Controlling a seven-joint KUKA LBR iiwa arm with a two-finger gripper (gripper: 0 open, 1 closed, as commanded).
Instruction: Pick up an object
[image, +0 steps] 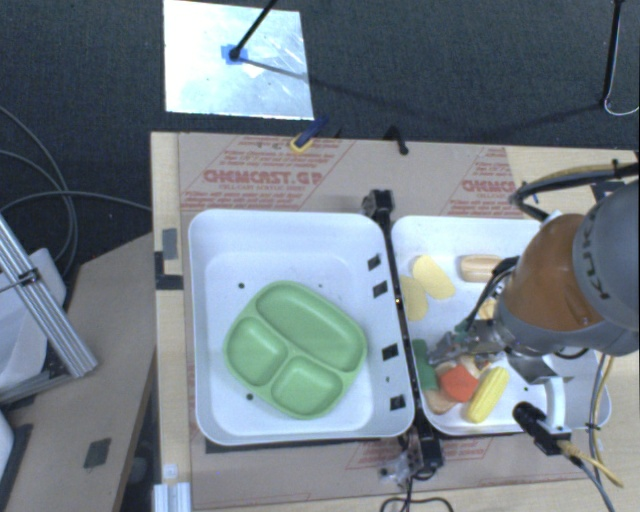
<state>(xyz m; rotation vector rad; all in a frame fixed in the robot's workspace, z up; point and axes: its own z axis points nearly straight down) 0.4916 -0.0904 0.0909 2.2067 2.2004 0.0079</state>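
My gripper (462, 347) sits low in right bin (440, 228), just above red toy (459, 382) & yellow corn (487, 393) — can't tell if clenched or released.

The brown board (400, 170) beneath the two bins carries red printed lettering. Behind the left bin the larger line reads "CHEMCAST GP" (262, 177), with smaller lines of red print above and below it, too small to read. Behind the right bin a second red print (492, 185) is partly covered; its letters cannot be made out.
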